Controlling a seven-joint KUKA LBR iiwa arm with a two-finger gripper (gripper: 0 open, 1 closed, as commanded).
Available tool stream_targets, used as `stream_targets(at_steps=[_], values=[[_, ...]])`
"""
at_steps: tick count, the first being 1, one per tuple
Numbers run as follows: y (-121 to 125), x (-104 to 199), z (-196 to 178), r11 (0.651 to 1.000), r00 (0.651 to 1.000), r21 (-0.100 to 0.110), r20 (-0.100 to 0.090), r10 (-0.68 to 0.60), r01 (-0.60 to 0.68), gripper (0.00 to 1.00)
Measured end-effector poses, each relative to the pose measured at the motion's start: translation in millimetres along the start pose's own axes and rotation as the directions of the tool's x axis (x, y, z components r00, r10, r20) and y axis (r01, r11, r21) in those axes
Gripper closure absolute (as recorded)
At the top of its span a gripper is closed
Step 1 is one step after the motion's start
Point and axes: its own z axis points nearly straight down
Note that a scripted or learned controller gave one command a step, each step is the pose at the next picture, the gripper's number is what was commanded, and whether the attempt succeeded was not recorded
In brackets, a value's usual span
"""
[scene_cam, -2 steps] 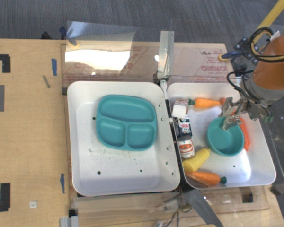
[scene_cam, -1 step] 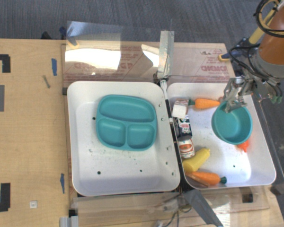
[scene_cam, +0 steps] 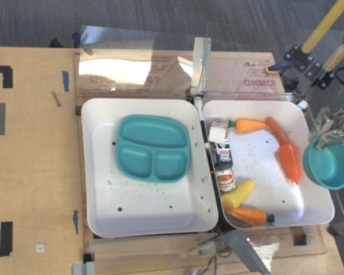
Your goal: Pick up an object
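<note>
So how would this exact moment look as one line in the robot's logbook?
gripper: at right bin's right edge, over teal bowl | grasp: unclear | left bin: teal divided plate | right bin: carrots, bottle, yellow piece

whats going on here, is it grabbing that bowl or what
The arm comes in from the right, and its claw sits at the rim of a teal bowl that hangs past the right edge of the right bin. Whether the claw truly grips it is hard to tell. Still lying in that bin are toy carrots, a yellow toy and a small bottle. The left bin holds a teal divided plate.
</note>
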Motion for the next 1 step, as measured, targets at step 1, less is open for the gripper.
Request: stream_targets(at_steps=[1], values=[[2.2,-1.3,1.0,1.0,1.0,-0.003,-0.001,-0.004,0.004,0.0]])
